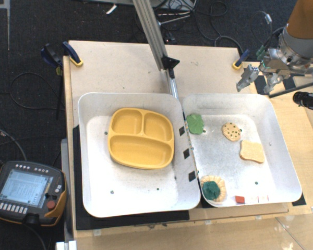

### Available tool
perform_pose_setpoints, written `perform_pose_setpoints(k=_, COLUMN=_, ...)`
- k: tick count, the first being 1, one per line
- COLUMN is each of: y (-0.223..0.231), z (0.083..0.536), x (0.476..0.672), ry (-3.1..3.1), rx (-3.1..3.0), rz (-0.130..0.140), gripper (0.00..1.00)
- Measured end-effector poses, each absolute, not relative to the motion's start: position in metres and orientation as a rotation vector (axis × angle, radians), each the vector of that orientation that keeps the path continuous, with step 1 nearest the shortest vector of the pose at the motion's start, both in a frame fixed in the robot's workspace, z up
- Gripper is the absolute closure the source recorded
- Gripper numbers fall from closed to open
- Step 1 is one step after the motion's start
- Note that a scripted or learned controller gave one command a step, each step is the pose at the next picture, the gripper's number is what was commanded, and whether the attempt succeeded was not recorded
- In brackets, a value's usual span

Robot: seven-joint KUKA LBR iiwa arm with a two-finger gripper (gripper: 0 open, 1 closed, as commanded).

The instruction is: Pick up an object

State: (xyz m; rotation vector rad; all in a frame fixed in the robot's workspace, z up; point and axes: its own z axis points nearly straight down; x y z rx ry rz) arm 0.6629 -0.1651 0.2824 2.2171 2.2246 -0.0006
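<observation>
A pale desk (120,61) stood on dark carpet (26,87). Black cables (198,9) trailed across the floor beyond the desk's far edge. A handheld control pendant (26,191) lay on the floor beside the desk's near-left corner.

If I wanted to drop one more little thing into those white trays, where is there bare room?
Left bin: the strip in front of the yellow plate. Right bin: the middle, between cookie, toast and the green-topped piece. Its far side, near the green piece, is crowded.
</observation>
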Motion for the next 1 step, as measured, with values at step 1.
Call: perform_pose_setpoints(k=1, y=-0.1652, z=0.2824, x=0.6628, ry=2.225, rx=2.217, rz=-0.001, gripper=0.0)
